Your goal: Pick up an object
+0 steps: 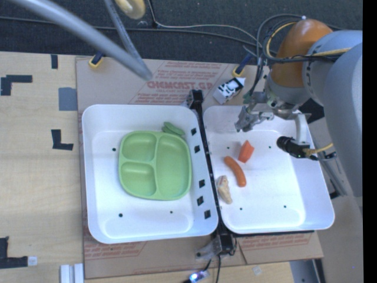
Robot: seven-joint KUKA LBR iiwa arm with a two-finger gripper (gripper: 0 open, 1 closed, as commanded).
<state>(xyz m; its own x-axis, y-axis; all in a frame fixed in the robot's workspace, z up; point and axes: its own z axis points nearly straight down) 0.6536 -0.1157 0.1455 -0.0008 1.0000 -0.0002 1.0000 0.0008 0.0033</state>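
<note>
Orange wedge-shaped piece (246,151), prob. toy carrot or similar play food, sits in the right white shallow bin (306,214), far-left part of its floor, just near-side of the grey arm's two-finger gripper (247,122). Gripper hangs over the bin's far-left corner, close to the wedge but apart from it; nothing seen between the jaws. Jaws' state: can't tell, too small and blurred at this angle.

Other candidates in same bin: orange-red sausage-shaped toy (235,171), lying slantwise just near of the wedge, and pale beige lumpy piece (224,189) beside the centre divider, touching or almost touching the sausage's near-left side; can't tell which.

Left white shallow bin (94,158) holds a light green plastic tray w/ three compartments (156,164); small darker green bit (174,128) at its far-right edge.

Handling, my guess: all three small items look light, hollow or foam plastic, stiff enough not to crush, smooth and prob. slippery.
- Wedge: closest. Take across its narrower width, mid-body, not the tapered tip, or it'll squirt out.
- Sausage: round section, rolls. Jaws should close across the short axis at mid-length, aligned square to its slant.
- Beige piece: irregular, hard against the bin wall, little room for a finger on that side; poorest pick.

Wedge looks best: short descent, free space on both sides.
</note>
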